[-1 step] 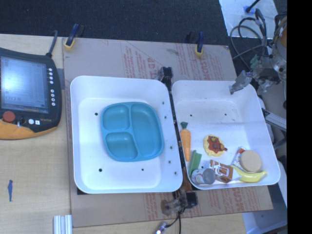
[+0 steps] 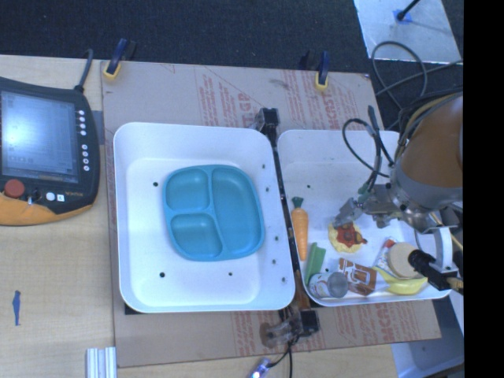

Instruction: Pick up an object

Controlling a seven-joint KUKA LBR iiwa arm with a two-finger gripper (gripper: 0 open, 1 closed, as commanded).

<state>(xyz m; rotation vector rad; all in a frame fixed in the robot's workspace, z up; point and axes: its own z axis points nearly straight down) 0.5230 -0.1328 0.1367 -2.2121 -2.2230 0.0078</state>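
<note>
The right bin [image 2: 323, 152] holds several toy items along its near side. An orange carrot [image 2: 300, 227] lies by the bin's left wall. A yellow and red pizza slice [image 2: 349, 237] lies just below my gripper [image 2: 364, 211], which hangs low over the middle of this bin. Nearer the front lie a green piece [image 2: 315, 258], a silver can [image 2: 335, 284], a brown packet [image 2: 360, 277], a round cream item [image 2: 402, 260] and a yellow banana [image 2: 406, 287]. I see nothing lifted by the gripper.
The left bin [image 2: 142, 156] holds a blue divided plate [image 2: 213, 211]. A teach pendant [image 2: 43, 152] lies on the bench at far left. Black cables [image 2: 378, 144] loop over the right bin's far side. Clamps [image 2: 322, 68] hold the board's back edge.
</note>
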